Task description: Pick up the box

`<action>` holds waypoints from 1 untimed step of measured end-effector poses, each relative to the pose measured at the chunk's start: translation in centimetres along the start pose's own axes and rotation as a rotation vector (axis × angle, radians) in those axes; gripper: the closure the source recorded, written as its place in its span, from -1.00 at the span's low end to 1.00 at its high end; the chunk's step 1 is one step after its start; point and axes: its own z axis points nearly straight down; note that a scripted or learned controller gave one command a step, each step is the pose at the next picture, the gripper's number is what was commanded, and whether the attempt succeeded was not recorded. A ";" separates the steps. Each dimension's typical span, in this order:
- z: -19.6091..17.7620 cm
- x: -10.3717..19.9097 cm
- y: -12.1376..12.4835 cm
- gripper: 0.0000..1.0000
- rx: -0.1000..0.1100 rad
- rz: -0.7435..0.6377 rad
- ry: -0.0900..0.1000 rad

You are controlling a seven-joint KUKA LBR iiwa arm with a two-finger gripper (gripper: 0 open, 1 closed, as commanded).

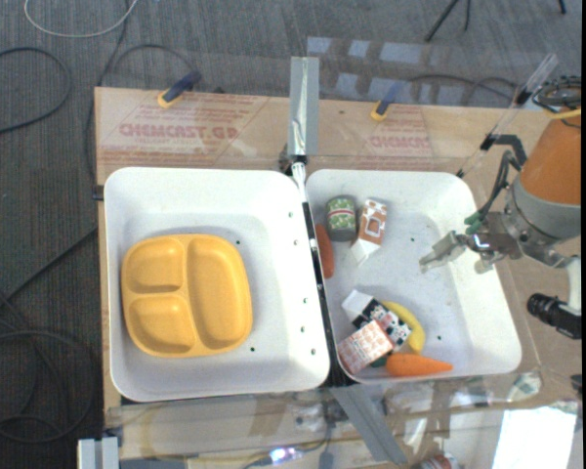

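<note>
The approach step is judged to be in hand. The gripper (447, 251) is seen spread apart with nothing grasped; a descent onto the box (373, 221) is called for.

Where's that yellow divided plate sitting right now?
The yellow divided plate lies in the left bin, toward its front-left part, well apart from the toys and the gripper in the right bin.
</note>
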 end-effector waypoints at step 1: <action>11.4 -2.9 -0.8 -1.00 -0.003 -0.011 0.002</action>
